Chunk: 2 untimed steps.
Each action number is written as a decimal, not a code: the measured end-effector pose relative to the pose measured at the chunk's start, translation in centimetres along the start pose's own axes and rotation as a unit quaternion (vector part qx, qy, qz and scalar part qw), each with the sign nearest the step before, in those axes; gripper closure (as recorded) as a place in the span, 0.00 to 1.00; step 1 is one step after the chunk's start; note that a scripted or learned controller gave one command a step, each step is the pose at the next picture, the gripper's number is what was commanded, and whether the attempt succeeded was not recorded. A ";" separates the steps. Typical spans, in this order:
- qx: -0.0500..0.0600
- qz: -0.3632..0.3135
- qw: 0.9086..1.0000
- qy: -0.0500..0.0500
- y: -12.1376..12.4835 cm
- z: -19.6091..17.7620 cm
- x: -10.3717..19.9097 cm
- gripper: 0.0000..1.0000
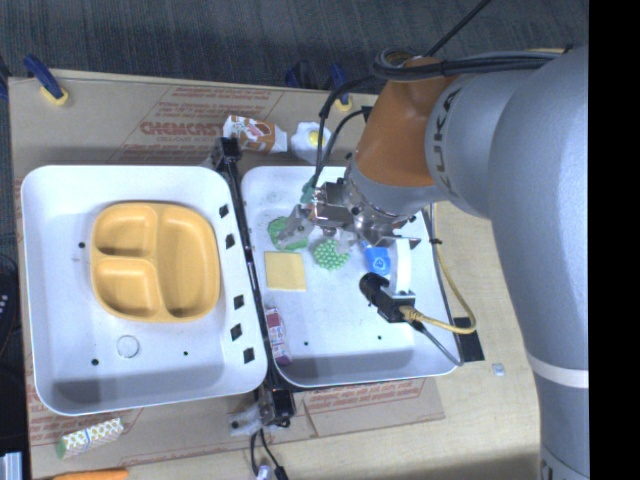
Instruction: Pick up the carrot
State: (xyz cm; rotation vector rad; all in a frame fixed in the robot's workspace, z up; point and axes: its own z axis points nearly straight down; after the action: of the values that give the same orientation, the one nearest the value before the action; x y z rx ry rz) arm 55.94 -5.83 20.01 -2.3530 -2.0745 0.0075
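In the camera view, the gripper (303, 220) is seen low over the right bin (340, 373), at its upper middle. The state of the jaws cannot be told, since the wrist and cabling hide the gap. Nothing is seen held. Just beside the jaws, on the side towards the left bin (40, 268), lies a green leafy piece (281, 234). A cluster of green peas (330, 256) lies just below them and a yellow cheese slice (285, 271) a little further below. A blue item (378, 261) sits near, under the wrist. None of these is read as the carrot. The only orange thing that may be it is a thin orange sliver (90, 474) at the lower edge of the picture. It lies well apart from the jaws, beyond the left bin and its yellow plate (155, 260), outside both bins (too little of it is shown to be sure). The step in hand is judged to be the approach, with the grasp not yet made. To do it well, the target should first be confirmed, so that the green piece beside the jaws is not closed on by mistake. The jaws should be set wide and turned across the carrot's narrow width, not along its length. The descent should be centred on its thicker part, and the bench should be met gently, because a tapered, rounded body is likely to roll or squirt out under an off-centre squeeze.
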 end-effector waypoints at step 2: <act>0.001 -0.139 0.990 0.000 -0.4 -0.1 5.0 1.00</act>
State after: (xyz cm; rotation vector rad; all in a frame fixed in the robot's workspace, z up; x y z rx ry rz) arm 56.19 -0.79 20.13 -2.0417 -2.3798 0.0083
